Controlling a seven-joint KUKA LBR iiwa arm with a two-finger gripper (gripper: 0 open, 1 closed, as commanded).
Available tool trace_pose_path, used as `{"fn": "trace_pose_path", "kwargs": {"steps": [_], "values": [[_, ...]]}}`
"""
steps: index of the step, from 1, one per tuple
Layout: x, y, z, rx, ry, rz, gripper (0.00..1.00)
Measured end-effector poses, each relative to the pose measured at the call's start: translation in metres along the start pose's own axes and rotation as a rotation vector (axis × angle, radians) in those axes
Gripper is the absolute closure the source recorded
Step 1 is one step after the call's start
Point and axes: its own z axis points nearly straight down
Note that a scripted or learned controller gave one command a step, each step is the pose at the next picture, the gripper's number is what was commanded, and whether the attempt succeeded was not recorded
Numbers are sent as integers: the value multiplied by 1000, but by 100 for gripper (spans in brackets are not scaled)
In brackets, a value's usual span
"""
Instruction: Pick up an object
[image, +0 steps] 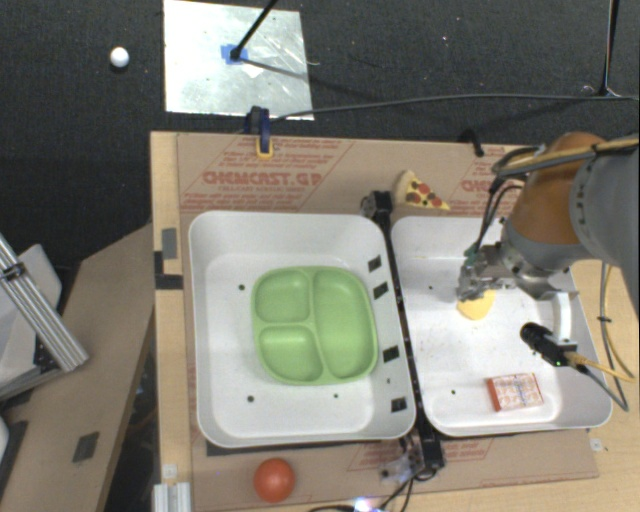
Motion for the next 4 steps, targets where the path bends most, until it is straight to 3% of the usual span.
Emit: {"fn": "trace_pose_path", "kwargs": {"steps": [3,4], "values": [[3,-7,-166,-4,-1,-4,100],[64,-20,-164,2,2,-8,100]]}}
